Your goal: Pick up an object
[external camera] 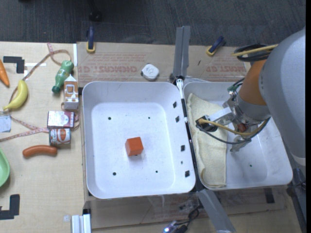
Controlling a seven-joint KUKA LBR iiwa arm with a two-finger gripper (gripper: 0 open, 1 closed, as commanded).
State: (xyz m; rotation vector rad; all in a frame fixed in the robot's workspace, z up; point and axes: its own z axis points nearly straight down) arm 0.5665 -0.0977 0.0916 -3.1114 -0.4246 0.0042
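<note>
Orange cube [134, 146] lies mid-floor in the left bin [97, 178]; it looks small, light and rigid, best pinched across two opposite flat faces. My hand [232, 126] hangs over the right bin's cloth [210, 154]; grip state indiscernible.

one fixed overhead camera, slanting down on both bins [92, 130]
</note>
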